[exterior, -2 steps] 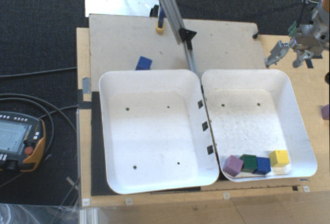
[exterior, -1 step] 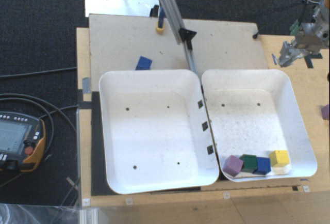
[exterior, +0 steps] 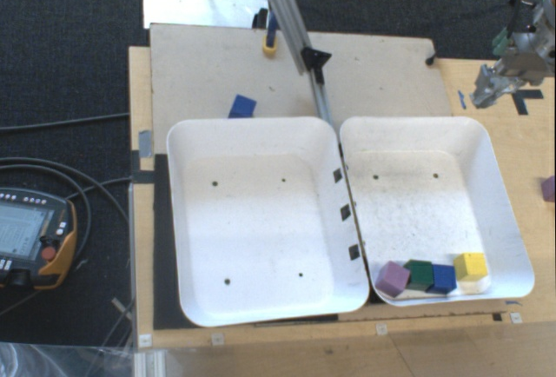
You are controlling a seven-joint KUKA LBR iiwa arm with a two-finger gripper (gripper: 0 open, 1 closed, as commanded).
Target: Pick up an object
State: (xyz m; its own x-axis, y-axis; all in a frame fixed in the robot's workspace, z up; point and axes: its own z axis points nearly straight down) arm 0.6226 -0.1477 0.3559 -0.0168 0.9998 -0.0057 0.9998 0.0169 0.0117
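Several small blocks lie in a row in the near corner of the right bin (exterior: pixel 486 158): a purple block (exterior: pixel 393 277), a green block (exterior: pixel 420 273), a blue block (exterior: pixel 443 279) and a yellow block (exterior: pixel 471 266). My gripper (exterior: pixel 488 92) hangs at the right edge of the view, above the bench beyond the right bin's far right corner, well away from the blocks. Nothing shows between its fingers.
The left bin (exterior: pixel 187 193) sits beside the right one. A loose blue block (exterior: pixel 242 107) lies on the board behind the left bin. A slanted metal pole (exterior: pixel 287 10) crosses the back. A teach pendant (exterior: pixel 30 236) with cables lies off the bench at left.
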